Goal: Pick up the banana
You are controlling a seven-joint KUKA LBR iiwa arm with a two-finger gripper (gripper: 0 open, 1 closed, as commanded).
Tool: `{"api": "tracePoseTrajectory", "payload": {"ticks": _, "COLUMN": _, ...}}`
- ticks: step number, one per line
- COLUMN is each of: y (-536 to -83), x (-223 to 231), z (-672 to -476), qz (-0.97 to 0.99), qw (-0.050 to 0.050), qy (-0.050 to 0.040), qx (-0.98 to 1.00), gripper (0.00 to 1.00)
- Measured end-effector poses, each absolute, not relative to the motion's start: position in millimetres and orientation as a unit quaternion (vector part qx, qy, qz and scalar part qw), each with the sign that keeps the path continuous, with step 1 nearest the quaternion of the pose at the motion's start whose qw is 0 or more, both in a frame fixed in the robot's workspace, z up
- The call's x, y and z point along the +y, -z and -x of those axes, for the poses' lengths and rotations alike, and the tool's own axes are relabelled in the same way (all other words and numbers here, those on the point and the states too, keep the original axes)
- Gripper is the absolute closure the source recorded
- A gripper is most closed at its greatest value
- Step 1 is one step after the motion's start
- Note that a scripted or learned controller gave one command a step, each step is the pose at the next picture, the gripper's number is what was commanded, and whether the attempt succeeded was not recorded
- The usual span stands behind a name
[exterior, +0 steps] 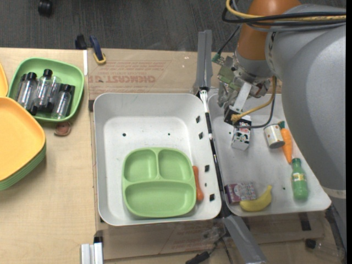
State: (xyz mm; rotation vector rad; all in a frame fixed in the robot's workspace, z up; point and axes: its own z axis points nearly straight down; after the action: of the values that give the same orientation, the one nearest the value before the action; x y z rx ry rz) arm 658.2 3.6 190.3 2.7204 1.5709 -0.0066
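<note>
dark carpet up top w/ a chair caster (46, 5) in the corner; below it a wood bench (60, 213) w/ cardboard under two white bins.

camera view, left to right: a stack of yellow plates (19, 142) and a green tray (77, 78) of dark bottles (44, 89) sit off the bins, prob. spare props parked out of the way. left bin (143, 120) holds a green divided plate (159, 183), w/ a small orange piece (197, 183) just beside its right edge. right bin (258, 166) has the clutter. the banana (257, 201) lies flat at the near edge, ends curling up, hard against a purple packet (240, 191) on its left. a green bottle (300, 181), an orange carrot (286, 143) and a small can (272, 135) lie along the right side, apart from it.

gripper (227, 92) hangs over the far left corner of the right bin, well apart from the banana. can't tell if the pincer is released or clenched, wrist hardware blocks the view.

my read: approach not yet begun, the arm has to cross the bin to the near edge. packet so close + bin wall right there prob. leaves little room, so coming in across the banana's middle looks safest.
</note>
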Motion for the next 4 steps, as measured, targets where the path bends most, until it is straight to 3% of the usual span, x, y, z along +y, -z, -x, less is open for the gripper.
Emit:
{"api": "tracePoseTrajectory", "payload": {"ticks": 1, "y": -174.0, "x": -144.9, "z": -658.1, "qz": -0.845, "qw": 0.0, "qy": 0.0016, "qx": 0.535, "gripper": 1.0}}
{"api": "tracePoseTrajectory", "payload": {"ticks": 2, "y": -113.4, "x": -109.3, "z": -653.6, "qz": -0.942, "qw": 0.0, "qy": 0.0015, "qx": 0.335, "gripper": 1.0}}
{"api": "tracePoseTrajectory", "payload": {"ticks": 3, "y": -190.5, "x": -82.5, "z": -618.1, "qz": -0.881, "qw": -0.001, "qy": 0.0021, "qx": 0.473, "gripper": 1.0}}
{"api": "tracePoseTrajectory", "payload": {"ticks": 4, "y": -159.7, "x": -98.2, "z": -658.2, "qz": -0.908, "qw": 0.0, "qy": 0.0016, "qx": 0.42, "gripper": 1.0}}
